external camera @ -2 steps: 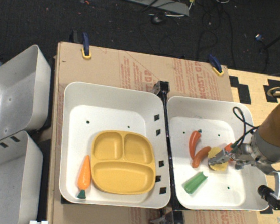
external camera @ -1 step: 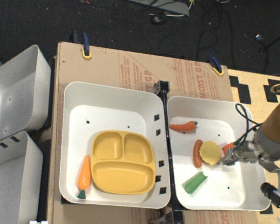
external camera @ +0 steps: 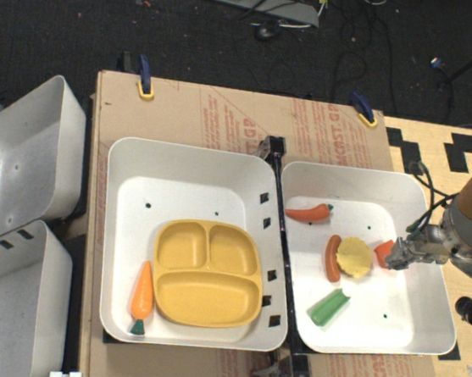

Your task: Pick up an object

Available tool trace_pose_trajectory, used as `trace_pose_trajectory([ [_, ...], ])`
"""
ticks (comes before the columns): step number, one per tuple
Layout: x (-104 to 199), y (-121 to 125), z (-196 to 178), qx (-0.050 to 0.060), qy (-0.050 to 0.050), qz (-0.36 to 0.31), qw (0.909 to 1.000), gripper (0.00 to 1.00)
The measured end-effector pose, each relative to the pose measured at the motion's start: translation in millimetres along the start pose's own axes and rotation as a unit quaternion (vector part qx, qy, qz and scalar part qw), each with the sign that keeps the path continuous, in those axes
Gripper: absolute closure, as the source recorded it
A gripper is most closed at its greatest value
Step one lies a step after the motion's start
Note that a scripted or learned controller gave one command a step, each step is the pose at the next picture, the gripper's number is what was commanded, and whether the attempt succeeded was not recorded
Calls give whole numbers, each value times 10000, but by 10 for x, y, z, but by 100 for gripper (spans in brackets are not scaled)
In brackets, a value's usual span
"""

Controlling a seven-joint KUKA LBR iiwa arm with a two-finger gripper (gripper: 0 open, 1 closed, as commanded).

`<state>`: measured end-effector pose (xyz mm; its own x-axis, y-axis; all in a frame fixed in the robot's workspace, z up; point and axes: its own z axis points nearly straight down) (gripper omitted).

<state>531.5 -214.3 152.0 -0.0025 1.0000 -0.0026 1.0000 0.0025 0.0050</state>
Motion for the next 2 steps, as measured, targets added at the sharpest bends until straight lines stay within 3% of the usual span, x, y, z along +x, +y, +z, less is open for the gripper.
trace_pose_trajectory([
  [1, 38, 33, -630, -11, -2, -6, 10000, 100],
  [2, 36, 42, -783, 10, 5, 0, 10000, 100],
])
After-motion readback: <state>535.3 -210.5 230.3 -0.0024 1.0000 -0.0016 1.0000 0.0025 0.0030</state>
